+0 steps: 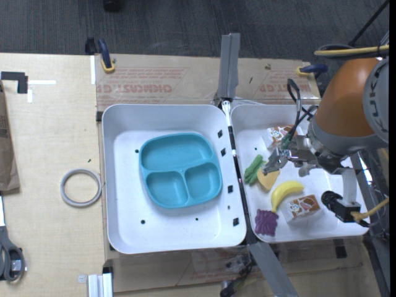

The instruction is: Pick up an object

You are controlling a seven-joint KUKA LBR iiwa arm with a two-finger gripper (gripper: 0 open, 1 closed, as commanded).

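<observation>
My gripper point(276, 161) hangs over the left part of the right bin point(346, 119), its fingers pointing left just above a tan wedge-shaped piece point(268, 179) and beside a green bean pod point(252, 168). Nothing shows between the fingers. A yellow banana point(285, 192) lies just below the wedge. A purple grape bunch point(266, 222) sits at the bin's lower left, and a small milk carton point(302, 207) lies to the banana's right. A printed packet point(278, 134) rests further back, partly behind the wrist.
The left bin point(117, 184) holds a blue three-compartment tray point(180, 169). A grey tape ring point(81, 187) lies on the bench to the left, with scissors point(10, 258) at the lower left edge. A grey divider post point(229, 67) stands between the bins at the back.
</observation>
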